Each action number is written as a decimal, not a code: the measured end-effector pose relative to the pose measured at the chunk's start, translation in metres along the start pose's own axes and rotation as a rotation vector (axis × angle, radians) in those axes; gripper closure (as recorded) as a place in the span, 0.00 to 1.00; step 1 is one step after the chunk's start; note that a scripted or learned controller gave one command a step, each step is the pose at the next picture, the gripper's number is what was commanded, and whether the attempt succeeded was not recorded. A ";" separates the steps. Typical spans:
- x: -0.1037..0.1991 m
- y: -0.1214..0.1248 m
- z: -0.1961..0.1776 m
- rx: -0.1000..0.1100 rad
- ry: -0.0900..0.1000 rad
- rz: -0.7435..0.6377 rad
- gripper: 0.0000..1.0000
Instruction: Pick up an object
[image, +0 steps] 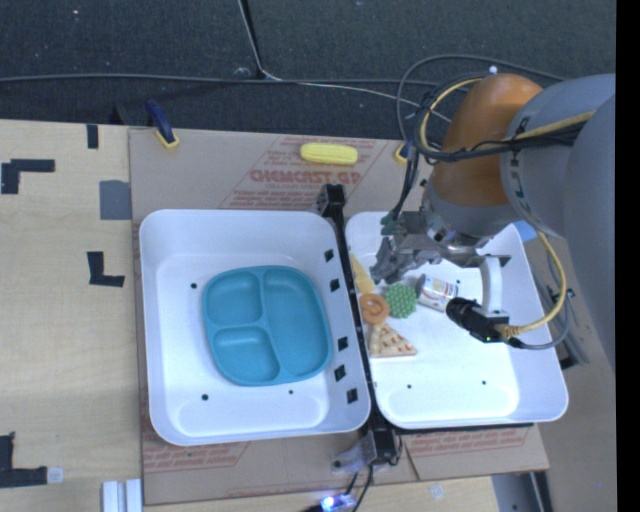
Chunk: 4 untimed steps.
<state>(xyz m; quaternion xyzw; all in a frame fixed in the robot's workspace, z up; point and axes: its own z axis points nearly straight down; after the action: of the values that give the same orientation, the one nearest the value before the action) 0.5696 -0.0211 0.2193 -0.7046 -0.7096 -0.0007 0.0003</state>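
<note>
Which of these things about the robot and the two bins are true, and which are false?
1. A blue divided tray lies in the left bin. True.
2. The green bumpy toy sits in the left bin. False: it is in the right bin.
3. A yellow object lies on the cardboard outside the bins. True.
4. The arm's band is purple. False: it is orange.
5. The gripper hangs over the right bin. True.
</note>
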 end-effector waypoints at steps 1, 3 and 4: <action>0.046 0.024 0.009 0.002 -0.001 0.001 1.00; 0.114 0.064 -0.002 0.001 -0.002 0.005 1.00; 0.123 0.063 -0.015 0.001 -0.002 0.006 1.00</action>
<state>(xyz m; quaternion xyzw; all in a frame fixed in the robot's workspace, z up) 0.6315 0.1023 0.2345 -0.7066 -0.7076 0.0003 -0.0001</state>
